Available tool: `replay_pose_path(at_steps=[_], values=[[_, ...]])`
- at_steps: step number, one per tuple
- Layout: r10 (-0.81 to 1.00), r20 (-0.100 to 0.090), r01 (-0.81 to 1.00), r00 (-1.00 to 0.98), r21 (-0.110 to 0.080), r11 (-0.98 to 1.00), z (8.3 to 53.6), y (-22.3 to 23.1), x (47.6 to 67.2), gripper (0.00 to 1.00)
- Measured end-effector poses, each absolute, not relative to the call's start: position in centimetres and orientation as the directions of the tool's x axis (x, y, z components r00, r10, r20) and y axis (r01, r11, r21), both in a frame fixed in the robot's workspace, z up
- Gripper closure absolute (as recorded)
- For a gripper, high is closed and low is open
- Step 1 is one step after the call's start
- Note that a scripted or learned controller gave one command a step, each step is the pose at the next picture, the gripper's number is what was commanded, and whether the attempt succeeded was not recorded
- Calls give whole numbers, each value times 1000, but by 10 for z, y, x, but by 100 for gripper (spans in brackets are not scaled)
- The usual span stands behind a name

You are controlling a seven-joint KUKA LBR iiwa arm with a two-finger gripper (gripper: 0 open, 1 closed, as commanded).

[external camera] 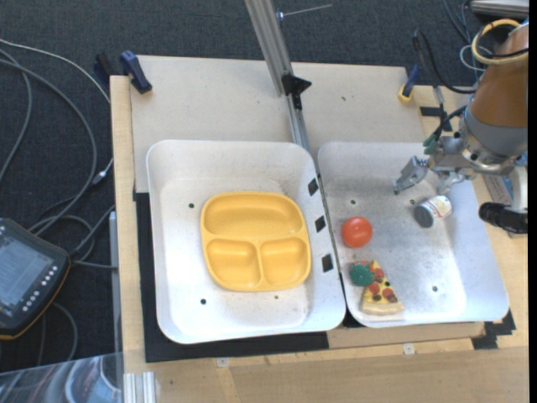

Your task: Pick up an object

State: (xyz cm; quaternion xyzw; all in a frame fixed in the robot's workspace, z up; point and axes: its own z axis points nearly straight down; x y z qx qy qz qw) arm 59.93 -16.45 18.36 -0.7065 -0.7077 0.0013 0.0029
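The wooden counter [210, 99] carries two shallow white bins side by side. The left bin [168, 175] contains one yellow divided tray [255, 241], lying flat near the middle of the bin, with one long compartment along its far side and two smaller compartments along its near side. The right bin [470, 250] contains three loose objects in its left and near portion: a red-orange ball [357, 232] near the left wall; a small green item [362, 273] just nearer the camera than the ball; and a toy pizza slice [380, 295], yellow with red spots, touching or just beside the green item and lying close to the bin's near edge. The arm [502, 99] enters from the right, orange band above a grey wrist, and is positioned over the far right part of the right bin. The claw [424, 187] hangs low over the bin floor, well apart from the ball, the green item and the pizza slice. A small silver-white cylindrical piece [433, 208] sits directly at the claw; whether it is a loose object or part of the tool cannot be determined. The spread of the claw cannot be determined from this angle. A metal pole [267, 28] rises from between the bins at the far side. Blue clamps [134, 70] grip the counter's far corners.
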Motion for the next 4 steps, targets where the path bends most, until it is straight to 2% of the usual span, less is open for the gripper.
replay_pose_path(at_steps=[1,2,3,4], values=[[1000,2,1000,0,-6,0,125,-171,604,0],[1000,2,1000,-1,-6,1,90,-170,603,0],[1000,1,1000,-1,1,1,105,-170,605,100],[1000,-1,1000,-3,7,3,156,-159,607,100]])
